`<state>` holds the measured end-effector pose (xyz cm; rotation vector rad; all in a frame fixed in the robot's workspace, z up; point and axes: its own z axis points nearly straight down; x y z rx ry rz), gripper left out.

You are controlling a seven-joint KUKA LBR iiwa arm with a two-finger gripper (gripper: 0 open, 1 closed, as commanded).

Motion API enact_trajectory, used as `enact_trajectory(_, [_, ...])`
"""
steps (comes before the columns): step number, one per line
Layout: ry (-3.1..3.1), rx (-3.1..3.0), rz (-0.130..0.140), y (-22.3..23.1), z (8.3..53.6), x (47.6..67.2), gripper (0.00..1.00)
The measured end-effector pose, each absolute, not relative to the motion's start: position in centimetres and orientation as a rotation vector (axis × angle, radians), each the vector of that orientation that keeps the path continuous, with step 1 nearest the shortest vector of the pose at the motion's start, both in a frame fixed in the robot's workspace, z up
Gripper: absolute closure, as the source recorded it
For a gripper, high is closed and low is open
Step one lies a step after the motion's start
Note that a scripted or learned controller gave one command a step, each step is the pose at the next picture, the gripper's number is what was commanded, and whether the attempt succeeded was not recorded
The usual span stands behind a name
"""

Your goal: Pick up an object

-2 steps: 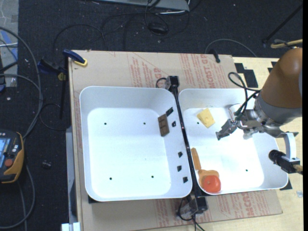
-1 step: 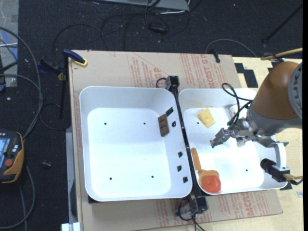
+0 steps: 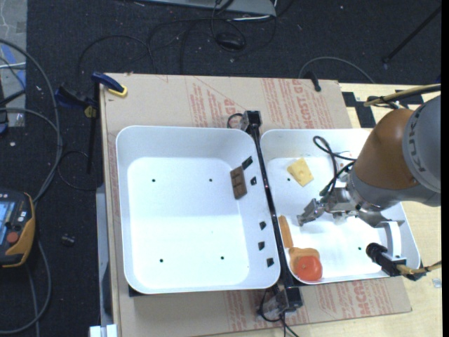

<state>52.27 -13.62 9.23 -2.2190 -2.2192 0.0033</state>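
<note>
A round red ball (image 3: 307, 266) sits at the near edge of the right bin (image 3: 337, 276). Past the ball hangs the gripper (image 3: 307, 215); whether it is wide or narrow, I cannot tell. Farther back lies a yellow block (image 3: 301, 171). Smooth white bins rest on brown cardboard (image 3: 182, 100), over dark carpet (image 3: 56, 20).

Cardboard-topped bench (image 3: 210, 93) bears two white bins (image 3: 140, 146), side by side.

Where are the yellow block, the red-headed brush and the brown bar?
yellow block (image 3: 301, 171), camera view, middle of its top face
red-headed brush (image 3: 306, 265), camera view, its red round head
brown bar (image 3: 238, 182), camera view, its middle
</note>
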Motion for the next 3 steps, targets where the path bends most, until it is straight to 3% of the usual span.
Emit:
enact_trajectory(1, [-2.221,-2.221,0.0,-13.6,10.4,52.4,1.0])
enact_trajectory(3, [-2.224,-2.223,-0.004,-14.5,21.4,52.6,1.0])
